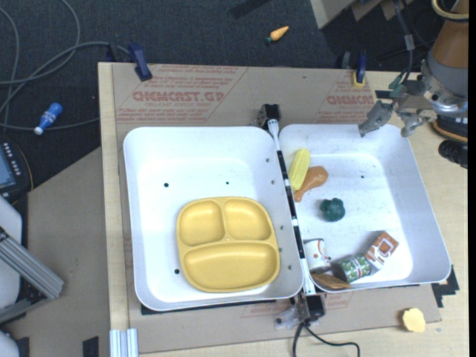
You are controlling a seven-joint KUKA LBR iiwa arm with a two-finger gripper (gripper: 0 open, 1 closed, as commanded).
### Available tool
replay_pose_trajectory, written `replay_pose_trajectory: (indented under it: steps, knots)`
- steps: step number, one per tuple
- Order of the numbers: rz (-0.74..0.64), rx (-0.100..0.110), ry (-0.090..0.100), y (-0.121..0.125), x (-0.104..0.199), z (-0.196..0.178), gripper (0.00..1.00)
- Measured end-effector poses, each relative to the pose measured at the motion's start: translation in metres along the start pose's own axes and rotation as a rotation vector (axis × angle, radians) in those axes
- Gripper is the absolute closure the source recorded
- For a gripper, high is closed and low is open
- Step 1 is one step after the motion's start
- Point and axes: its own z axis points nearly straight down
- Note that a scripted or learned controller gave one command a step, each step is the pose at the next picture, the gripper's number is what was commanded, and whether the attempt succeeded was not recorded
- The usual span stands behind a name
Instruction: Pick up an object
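Over on the far left we spot a small blue-and-white bottle lying on the dark floor, well off the bench. Moving onto the bench, we reach the left shallow white bin, and in it sits a yellow three-compartment plastic plate, flat, toward the bin's near side. Crossing the divider, we are in the right shallow white bin: a yellow toy corn cob lies against its left wall, touching an orange drumstick-shaped toy just beside it. Next we see a dark green round lump alone in the middle, apart from the rest. Down at the near edge we have a cluster: a white cup with a red mark, a brown flat piece, a green-labelled can on its side and an orange-and-white carton, packed close together. Up at the top right, the two-finger gripper hangs above the bin's far right corner, fingers spread apart and nothing between them. A yellow chunk sits on the bench outside the bin.
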Motion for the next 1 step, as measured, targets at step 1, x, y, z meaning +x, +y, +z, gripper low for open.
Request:
replay_pose_trajectory:
  steps: [1]
  knots:
    - [-0.006, 0.011, 0.006, -0.0208, 0.0801, 0.1031, 0.00]
